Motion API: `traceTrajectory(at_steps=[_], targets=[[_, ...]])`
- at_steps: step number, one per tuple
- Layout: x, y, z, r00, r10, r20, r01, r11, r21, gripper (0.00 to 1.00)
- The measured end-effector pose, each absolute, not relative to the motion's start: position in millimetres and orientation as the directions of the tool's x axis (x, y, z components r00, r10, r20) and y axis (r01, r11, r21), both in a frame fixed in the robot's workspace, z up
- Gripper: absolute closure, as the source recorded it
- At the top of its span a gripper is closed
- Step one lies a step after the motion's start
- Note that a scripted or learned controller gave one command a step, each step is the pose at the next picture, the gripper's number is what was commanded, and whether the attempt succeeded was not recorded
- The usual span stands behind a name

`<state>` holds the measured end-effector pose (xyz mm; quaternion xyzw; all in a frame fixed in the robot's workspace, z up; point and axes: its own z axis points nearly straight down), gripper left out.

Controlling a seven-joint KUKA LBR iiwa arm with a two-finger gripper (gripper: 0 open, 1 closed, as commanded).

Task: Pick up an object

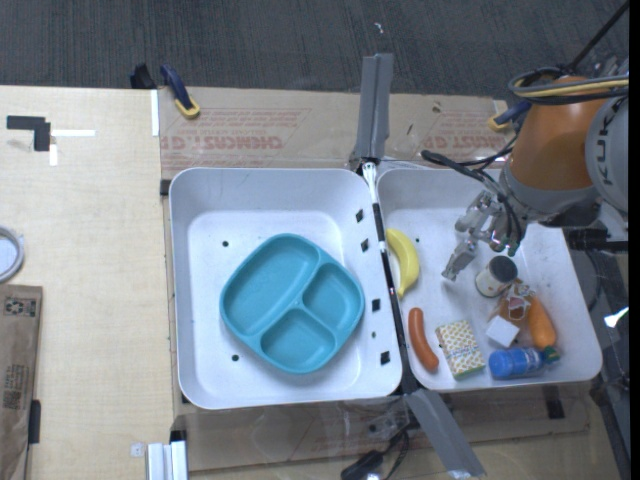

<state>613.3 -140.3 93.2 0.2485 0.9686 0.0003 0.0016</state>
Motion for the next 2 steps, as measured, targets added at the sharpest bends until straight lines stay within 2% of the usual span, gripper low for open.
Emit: traceTrajectory(at_steps=[1, 2], targets=[[628.0, -168.5, 93.2, -0.689, 0.724, -0.004, 0.724, 0.689, 0.002, 0.0], [571.9, -139.2, 99.3, -0.832, 0.554, -0.002, 0.554, 0.832, 0.001, 0.0]])
